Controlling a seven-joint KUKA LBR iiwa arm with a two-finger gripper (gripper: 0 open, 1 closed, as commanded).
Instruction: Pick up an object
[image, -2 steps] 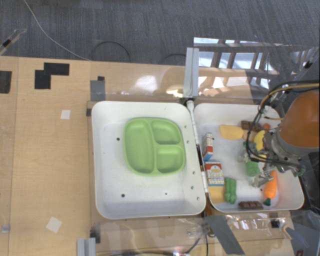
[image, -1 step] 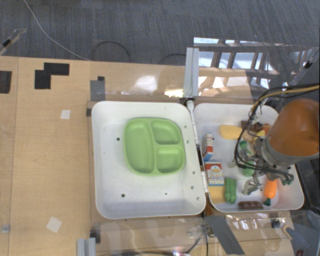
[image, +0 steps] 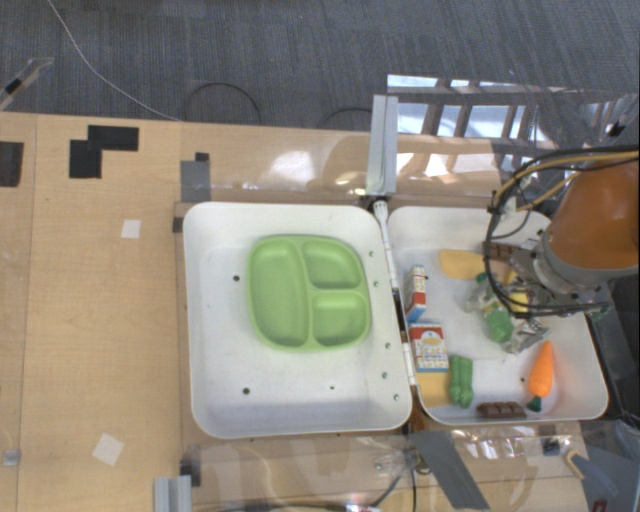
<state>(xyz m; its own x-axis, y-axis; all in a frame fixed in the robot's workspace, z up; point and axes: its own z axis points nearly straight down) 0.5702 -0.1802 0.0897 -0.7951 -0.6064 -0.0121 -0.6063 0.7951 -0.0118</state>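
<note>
A: Where does the arm stand?

B: It reaches in from the right and hangs low over the right bin (image: 596, 390), wrist bent down. The jaws (image: 505, 318) sit among the toys in the middle of that bin, right at a small green thing (image: 497, 325).

A: Released, or clenched on it?

B: I cannot tell. The wrist and its cables cover that spot, and nothing shows plainly between them, so I would not call anything held.

A: What lies closest, then?

B: That green thing, directly under the tip. The carrot (image: 541, 369) lies just beside it, toward the lower right, long axis nearly upright in the view, leafy end nearest the bin's near wall. A yellow piece (image: 460, 264) sits up and to the left. Further left, along the divider, are a small carton (image: 428, 347), a slim tube (image: 417, 288) and a green bottle (image: 460, 381). A brown bar (image: 500, 409) lies by the near wall.

A: And the left bin (image: 215, 405)?

B: It carries a green divided plate (image: 306, 292), well apart from the arm.

A: So the likely target?

B: The green thing, I judge; a straight drop would meet it.
</note>
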